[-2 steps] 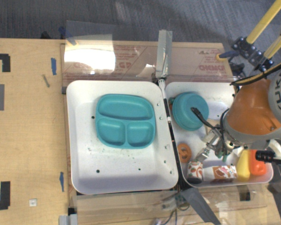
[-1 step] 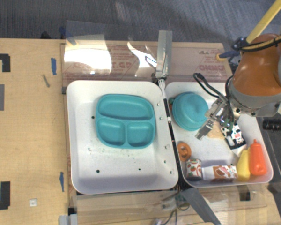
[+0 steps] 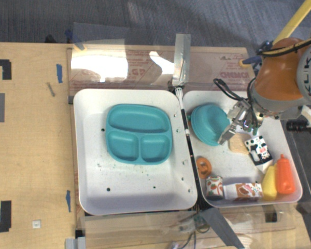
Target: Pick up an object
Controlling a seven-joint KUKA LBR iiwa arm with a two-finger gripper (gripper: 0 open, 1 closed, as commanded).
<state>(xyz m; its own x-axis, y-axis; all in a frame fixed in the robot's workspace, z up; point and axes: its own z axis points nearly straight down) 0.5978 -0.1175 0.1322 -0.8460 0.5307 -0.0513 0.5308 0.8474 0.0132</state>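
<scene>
My gripper (image 3: 234,126) hangs in the right bin (image 3: 295,193), at the right rim of a teal bowl (image 3: 207,122) that lies tilted on its side. It looks open, with nothing between its fingers. A tan flat piece (image 3: 239,144) lies just below it. Further right are a black and white patterned box (image 3: 258,149), an orange bottle (image 3: 285,175) and a yellow piece (image 3: 269,181). An orange ring-shaped item (image 3: 203,166) and a white and red tube (image 3: 233,189) lie along the bin's front.
The left bin (image 3: 88,139) holds a teal divided plate (image 3: 139,133). A ridge (image 3: 185,139) separates the two bins. The grey arm with its orange band (image 3: 280,77) reaches in from the upper right above the right bin's back corner.
</scene>
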